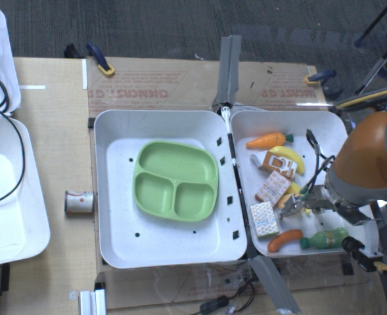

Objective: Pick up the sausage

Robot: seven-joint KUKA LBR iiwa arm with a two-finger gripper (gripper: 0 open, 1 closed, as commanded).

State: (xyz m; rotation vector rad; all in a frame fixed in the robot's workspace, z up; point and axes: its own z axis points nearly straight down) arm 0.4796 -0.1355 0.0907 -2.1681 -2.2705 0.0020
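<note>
The sausage (pixel 285 240), a short orange-red link, lies near the front edge of the right bin (pixel 338 119), between a white packet (pixel 264 219) and a green bottle (pixel 324 239). My gripper (pixel 292 205) hangs low over the middle of the right bin, just behind the sausage and next to a pink wafer pack (pixel 273 188). The sausage is apart from the gripper and rests on the bin floor. The grey arm with its orange band (pixel 370 155) reaches in from the right.
The right bin also holds a carrot (pixel 267 140), a banana (pixel 289 157) and a small orange carton (pixel 280 165). A green divided plate (pixel 176 180) sits in the left bin (pixel 114 176). A small can (pixel 79 202) lies on the bench left of the bins.
</note>
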